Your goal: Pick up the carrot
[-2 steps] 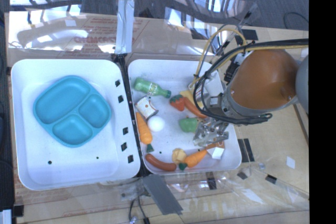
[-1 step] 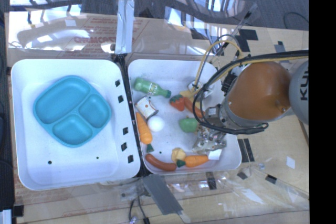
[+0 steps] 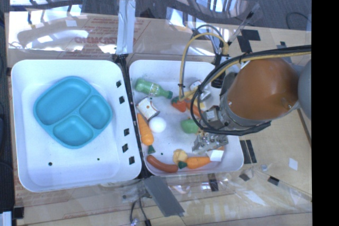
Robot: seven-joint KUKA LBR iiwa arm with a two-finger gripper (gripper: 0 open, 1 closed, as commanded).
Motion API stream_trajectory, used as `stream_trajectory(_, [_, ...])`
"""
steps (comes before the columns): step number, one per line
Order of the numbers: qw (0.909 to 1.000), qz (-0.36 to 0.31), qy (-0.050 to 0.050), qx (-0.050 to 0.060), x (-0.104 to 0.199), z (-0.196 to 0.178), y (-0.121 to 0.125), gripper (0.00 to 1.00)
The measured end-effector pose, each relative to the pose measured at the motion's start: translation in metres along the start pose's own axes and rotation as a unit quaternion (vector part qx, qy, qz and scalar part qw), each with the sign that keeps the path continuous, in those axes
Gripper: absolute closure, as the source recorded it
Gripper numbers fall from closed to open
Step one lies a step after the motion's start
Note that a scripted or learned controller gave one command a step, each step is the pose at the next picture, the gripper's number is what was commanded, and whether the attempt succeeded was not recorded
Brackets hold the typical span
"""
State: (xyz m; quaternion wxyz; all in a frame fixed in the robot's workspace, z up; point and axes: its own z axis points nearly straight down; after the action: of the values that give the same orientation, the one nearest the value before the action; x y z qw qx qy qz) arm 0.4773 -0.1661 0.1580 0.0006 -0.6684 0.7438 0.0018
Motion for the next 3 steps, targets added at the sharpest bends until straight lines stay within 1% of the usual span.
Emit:
stream_trajectory(1, [1.0, -0.001, 0.0, 0.001, -0.006, -0.043, -0.079, 1.0])
stream_trajectory(2, [0.9953, -0.097, 0.002, 0.003, 0.03, -0.156, -0.131, 1.0])
stream_trajectory(3, [0.9697, -0.244, -0.001, -0.003, -0.029, -0.088, -0.082, 1.0])
